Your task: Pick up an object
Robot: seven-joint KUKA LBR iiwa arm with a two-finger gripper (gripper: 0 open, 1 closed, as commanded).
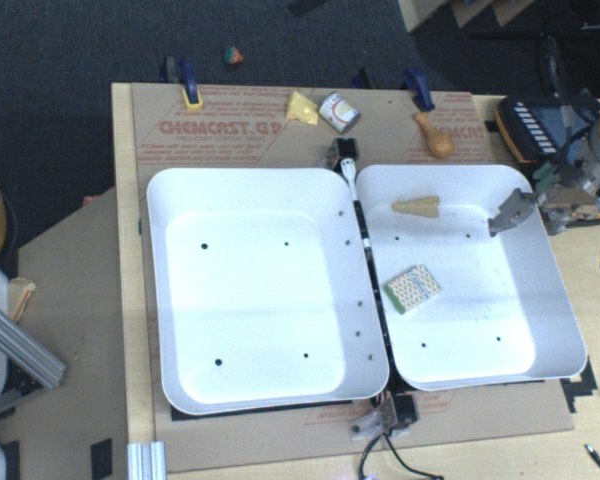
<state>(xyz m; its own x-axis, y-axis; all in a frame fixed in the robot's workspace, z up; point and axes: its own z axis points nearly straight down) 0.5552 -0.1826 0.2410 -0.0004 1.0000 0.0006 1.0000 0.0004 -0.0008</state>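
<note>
- Two white bins side by side on a brown board: left bin (pixel 180 298) and right bin (pixel 540 328), meeting along a black seam.
- Nearest in the right bin: a small flat packet (pixel 412 288) with a green-and-white pattern, lying tilted just beside the seam wall. Closest candidate for the pick.
- Farther back in the same bin: a tan cone (pixel 417 206), on its side, tip pointing toward the arm, well apart from the packet.
- At about the cone's depth, over the right bin's far right corner: gripper (pixel 510 211), reaching in from the side, touching neither object. Grip state: cannot tell from this angle; nothing seen held.
- Beyond the bins, on the board's far strip: a yellow wedge (pixel 302 108), a small can (pixel 339 112) and a wooden pear-shaped piece (pixel 435 136), all outside the bins.
- Risks, as judgement only:
  - Packet: lies flat and low, so likely to slip out of a pinch from above; also close to the seam wall, so likely collision with the rim there.
  - Cone: tapered and round, so prone to rolling or squirting out under squeeze, especially near the tip.
  - Long reach across the bin to either object, so a small aiming error could mean closing on air.
</note>
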